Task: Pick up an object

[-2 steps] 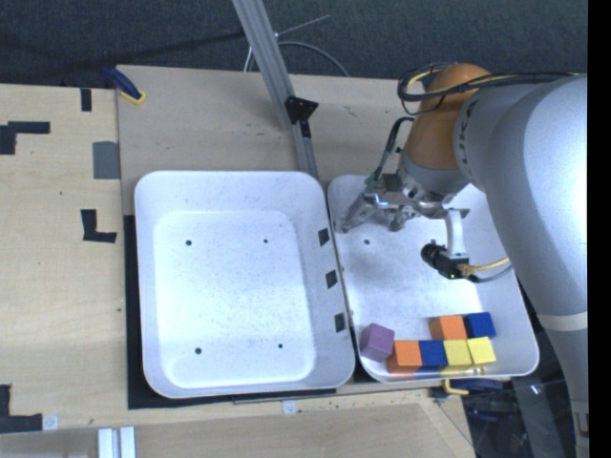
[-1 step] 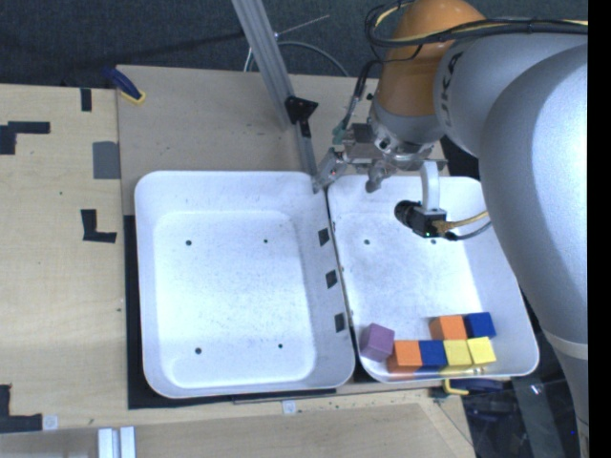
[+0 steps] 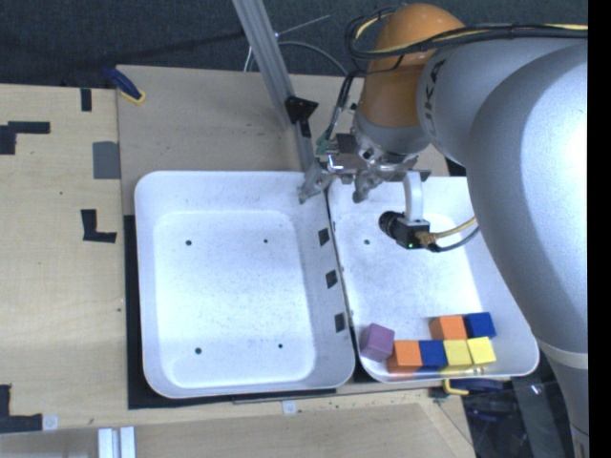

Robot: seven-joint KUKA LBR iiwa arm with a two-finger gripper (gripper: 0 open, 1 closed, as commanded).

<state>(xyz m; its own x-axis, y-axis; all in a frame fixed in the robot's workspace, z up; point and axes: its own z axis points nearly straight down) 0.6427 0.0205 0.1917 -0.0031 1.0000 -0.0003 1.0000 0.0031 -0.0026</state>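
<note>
hovering over the right bin's (image 3: pixel 496 303) far rim, hand (image 3: pixel 336 191) parted and bare, blocks (image 3: pixel 439 346) crowding the near rim

Small blocks (image 3: pixel 434 345), clustered at right bin's near edge: purple, orange, blue, yellow; touching, purple slightly apart.

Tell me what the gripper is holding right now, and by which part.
Nothing: the two-finger gripper hangs at the right white bin's far edge, apart from the coloured blocks at its near edge.
</note>
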